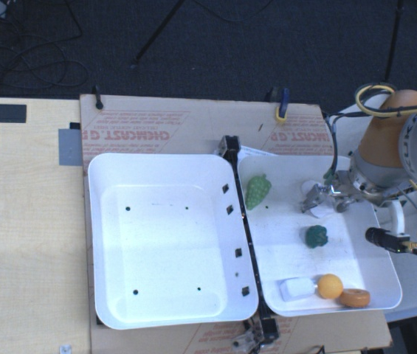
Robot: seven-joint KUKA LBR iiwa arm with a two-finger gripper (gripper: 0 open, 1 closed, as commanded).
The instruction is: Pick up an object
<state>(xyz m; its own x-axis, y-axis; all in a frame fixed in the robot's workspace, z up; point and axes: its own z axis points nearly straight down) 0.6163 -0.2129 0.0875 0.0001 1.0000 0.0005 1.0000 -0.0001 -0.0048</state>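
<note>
The right bin (pixel 374 290) holds a light green bumpy object (pixel 257 190) near its left wall, a dark green object (pixel 316 236) in the middle, and a white block (pixel 295 288), an orange ball (pixel 330 286) and an orange-brown ring (pixel 354 298) along its front edge. My gripper (pixel 319 198) hangs over the bin's back right part, above and slightly right of the dark green object, its metal fingers pointing left. Nothing shows between them.
The left bin (pixel 108 198) lies beside the right one, with a black divider (pixel 239 227) along their shared edge. Cardboard (pixel 193 127) lies under both bins. A blue clamp (pixel 283 105) stands at the back. The arm (pixel 389 146) fills the right side.
</note>
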